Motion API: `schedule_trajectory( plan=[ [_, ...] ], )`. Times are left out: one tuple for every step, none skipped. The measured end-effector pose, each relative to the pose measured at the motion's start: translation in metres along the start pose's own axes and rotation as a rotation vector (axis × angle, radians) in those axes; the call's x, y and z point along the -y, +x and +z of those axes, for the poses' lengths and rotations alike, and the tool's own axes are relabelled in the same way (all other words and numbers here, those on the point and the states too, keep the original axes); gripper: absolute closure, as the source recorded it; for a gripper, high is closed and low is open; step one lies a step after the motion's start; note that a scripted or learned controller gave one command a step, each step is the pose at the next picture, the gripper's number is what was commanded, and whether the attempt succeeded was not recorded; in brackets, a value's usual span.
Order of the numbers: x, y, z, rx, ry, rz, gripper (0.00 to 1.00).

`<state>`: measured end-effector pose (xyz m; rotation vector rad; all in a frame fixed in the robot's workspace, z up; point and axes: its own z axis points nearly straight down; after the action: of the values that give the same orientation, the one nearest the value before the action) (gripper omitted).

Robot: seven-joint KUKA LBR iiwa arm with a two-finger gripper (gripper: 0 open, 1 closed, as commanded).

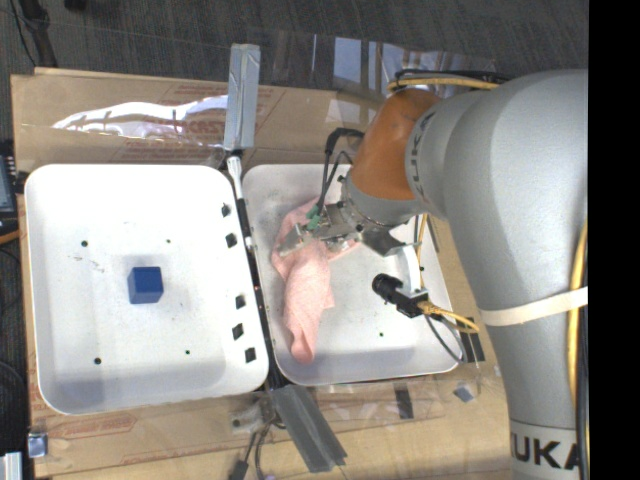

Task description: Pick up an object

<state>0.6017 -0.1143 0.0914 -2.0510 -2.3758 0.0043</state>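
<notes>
We are reaching our gripper (318,226) down onto the pink cloth (305,283) in the right bin (440,358), middle of the frame, and we should be pinching a thick fold.

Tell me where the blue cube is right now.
The blue cube sits in the left white bin of the camera view, left of its middle, apart from the pink cloth in the right bin.

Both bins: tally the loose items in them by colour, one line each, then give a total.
Blue: 1, the cube in the left bin
Pink: 1, the cloth in the right bin
Total: 2
</notes>
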Motion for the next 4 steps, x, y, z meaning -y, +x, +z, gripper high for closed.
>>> schedule_trajectory(
  plan=[
    [-0.047, -0.003, -0.001, 0.000, -0.003, 0.030, 0.00],
    [0.011, -0.013, 0.000, 0.000, 0.000, 0.030, 0.00],
    [0.011, -0.013, 0.000, 0.000, 0.000, 0.030, 0.00],
    [0.010, 0.016, 0.001, -0.001, 0.002, -0.001, 0.00]
  ],
)
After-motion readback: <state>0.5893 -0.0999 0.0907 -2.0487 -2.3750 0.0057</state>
